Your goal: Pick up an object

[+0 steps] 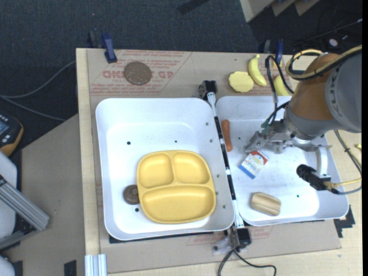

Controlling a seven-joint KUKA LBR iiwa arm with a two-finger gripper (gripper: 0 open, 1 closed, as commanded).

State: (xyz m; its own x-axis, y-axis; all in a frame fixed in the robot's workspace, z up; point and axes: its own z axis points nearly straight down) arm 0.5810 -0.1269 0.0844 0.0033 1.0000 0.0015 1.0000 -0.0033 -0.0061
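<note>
In the right bin (322, 209) a small white packet (253, 164) with blue and red print lies near the middle. My gripper (260, 145) hangs just above its upper edge, slightly toward the back. Nothing shows in the gripper. An orange-red sausage (227, 135) lies along that bin's left wall. A tan bread-like block (265, 203) rests near the front edge. The left bin (115, 131) holds a yellow divided plate (175, 186) with a brown round piece (131, 194) touching its left side.
On the bench behind the right bin lie a banana (258, 70) and a yellow lump (241, 81). A brown disc (137, 72) sits on the cardboard behind the left bin. The arm's orange band (310, 96) covers the right bin's back right.
</note>
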